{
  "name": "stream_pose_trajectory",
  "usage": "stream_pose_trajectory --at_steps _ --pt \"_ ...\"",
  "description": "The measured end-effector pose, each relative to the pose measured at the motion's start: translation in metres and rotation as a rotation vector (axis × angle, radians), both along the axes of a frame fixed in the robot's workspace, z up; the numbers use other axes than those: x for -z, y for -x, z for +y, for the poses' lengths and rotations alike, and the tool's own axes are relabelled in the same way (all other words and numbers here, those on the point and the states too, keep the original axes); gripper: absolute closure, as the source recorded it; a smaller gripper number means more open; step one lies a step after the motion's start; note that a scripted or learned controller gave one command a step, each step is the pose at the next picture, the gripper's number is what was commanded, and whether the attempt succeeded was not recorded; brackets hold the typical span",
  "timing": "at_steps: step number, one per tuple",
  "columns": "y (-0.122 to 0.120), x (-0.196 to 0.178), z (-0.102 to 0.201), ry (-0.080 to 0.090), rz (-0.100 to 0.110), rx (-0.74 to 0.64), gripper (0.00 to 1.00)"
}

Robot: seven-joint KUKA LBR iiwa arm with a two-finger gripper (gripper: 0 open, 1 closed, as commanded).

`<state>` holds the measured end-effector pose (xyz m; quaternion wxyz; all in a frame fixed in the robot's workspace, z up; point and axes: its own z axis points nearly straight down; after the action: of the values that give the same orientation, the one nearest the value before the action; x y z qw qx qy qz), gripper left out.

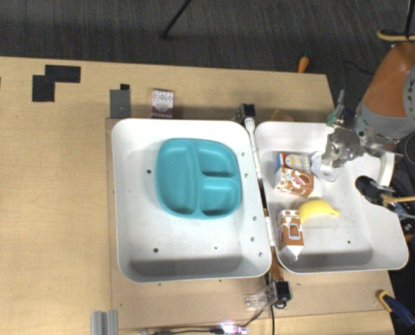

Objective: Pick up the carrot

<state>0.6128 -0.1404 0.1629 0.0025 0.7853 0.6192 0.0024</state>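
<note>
Gripper [331, 160] above right bin [382, 257], near packets [293, 180] and lemon [318, 210]; finger state cannot be told. No carrot identifiable: locate it before descending.

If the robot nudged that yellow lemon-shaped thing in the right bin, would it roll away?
Probably a little. The yellow lemon-shaped object looks rounded and smooth, so it may rock or slide on the slick white right bin. The brown-and-white packet touching its left side would likely stop it that way.
</note>
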Motion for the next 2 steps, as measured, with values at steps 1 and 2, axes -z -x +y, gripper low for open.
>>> stream_pose_trajectory --at_steps 1,2 --pt "0.027 -0.088 -0.045 0.008 -0.004 -0.215 1.00" --pt "0.051 -0.081 -0.056 0.000 0.004 0.057 1.00"
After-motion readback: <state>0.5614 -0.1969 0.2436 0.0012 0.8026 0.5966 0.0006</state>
